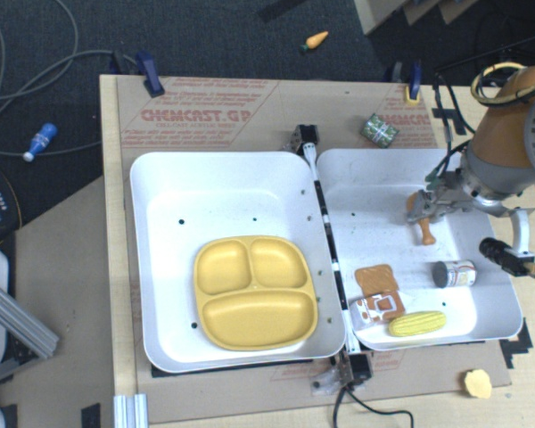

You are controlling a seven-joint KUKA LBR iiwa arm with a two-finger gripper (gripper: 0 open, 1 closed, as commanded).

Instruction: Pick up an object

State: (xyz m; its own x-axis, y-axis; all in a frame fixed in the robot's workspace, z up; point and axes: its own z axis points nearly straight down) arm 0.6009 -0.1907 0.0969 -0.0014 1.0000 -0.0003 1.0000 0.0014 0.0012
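Camera view: we see the claw [425, 205] lowered in the right bin [374, 175], directly over an orange toy [423, 228], presumably lining up a grab; its grip we cannot tell.

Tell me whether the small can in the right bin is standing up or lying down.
Lying down. The can rests on its side on the right bin's floor, its dark round end facing the view's left, its long side level.
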